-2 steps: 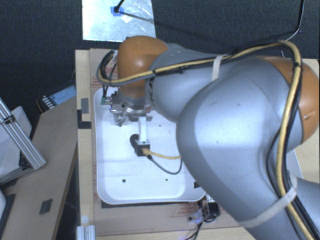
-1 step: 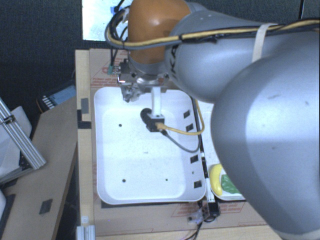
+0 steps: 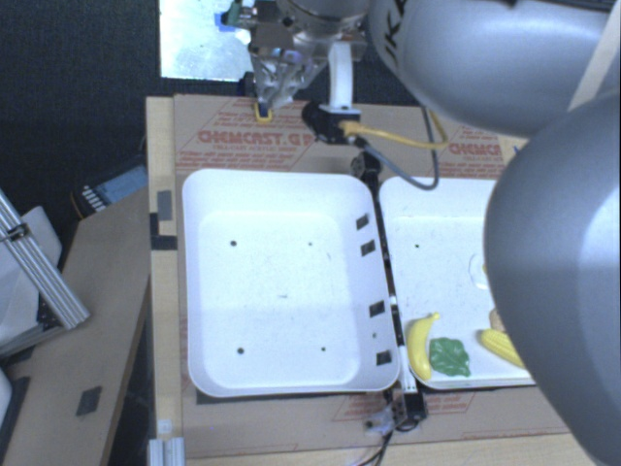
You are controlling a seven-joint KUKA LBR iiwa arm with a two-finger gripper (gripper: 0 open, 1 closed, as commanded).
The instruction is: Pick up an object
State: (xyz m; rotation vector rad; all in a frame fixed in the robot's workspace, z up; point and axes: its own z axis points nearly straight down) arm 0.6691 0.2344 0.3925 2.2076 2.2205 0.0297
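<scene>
The grey arm point(image 3: 505, 56) is reaching in from the right and crowding the upper right of the camera view, with its end effector point(image 3: 264, 105) hanging beyond the far edge of the left bin point(image 3: 209, 289), over the brown cardboard sheet point(image 3: 238, 136) that is lying under both bins on the tabletop point(image 3: 107, 289). A small yellow piece point(image 3: 263, 113) is showing right at the tips, but whether the tips are spread, pressed together or pinching it cannot be told from this slant. A yellow cable point(image 3: 393, 138) is trailing from the wrist toward the right.

The things to pick are lying in the right bin point(image 3: 427, 260), all toward its near edge. A yellow banana point(image 3: 419, 346) is lying just beside the divider between the bins, curving from far to near. A green leafy object point(image 3: 449, 356) is sitting just to its right, touching or nearly touching it. Another yellow object point(image 3: 499, 346) is lying further right, with the arm partly hiding it.

Off the left side of the tabletop, a slanted aluminium rail point(image 3: 39, 270) is leaning across the view.
</scene>
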